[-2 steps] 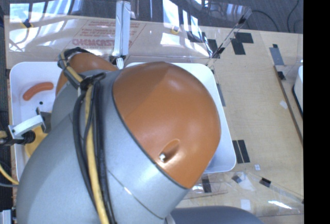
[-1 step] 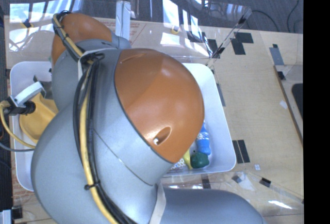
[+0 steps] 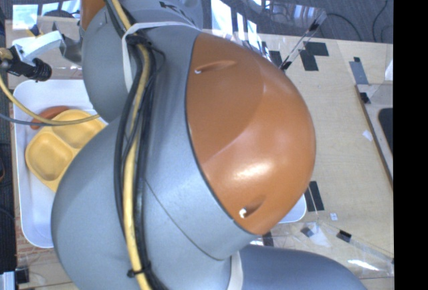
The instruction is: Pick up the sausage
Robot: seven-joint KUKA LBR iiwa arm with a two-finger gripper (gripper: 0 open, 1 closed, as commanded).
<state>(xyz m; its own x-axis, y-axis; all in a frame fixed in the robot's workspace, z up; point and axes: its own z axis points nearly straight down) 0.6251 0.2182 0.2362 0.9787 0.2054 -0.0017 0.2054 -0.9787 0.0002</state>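
We see bright, even light; soft glare sits on the arm's orange shell [image 3: 251,141], which looms close, while the desk [image 3: 334,115] stays sharp.

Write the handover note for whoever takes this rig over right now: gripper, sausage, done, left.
Gripper: hidden behind the arm, which blocks most of the camera view; its state cannot be told.
Sausage: a reddish-brown end shows in the left bin, touching the far edge of the yellow tray; probably the sausage, mostly hidden.
Done: nothing confirmed; the sausage appears to lie in the bin, not lifted.
Left: grasp it and lift it. Check the gripper directly before continuing.
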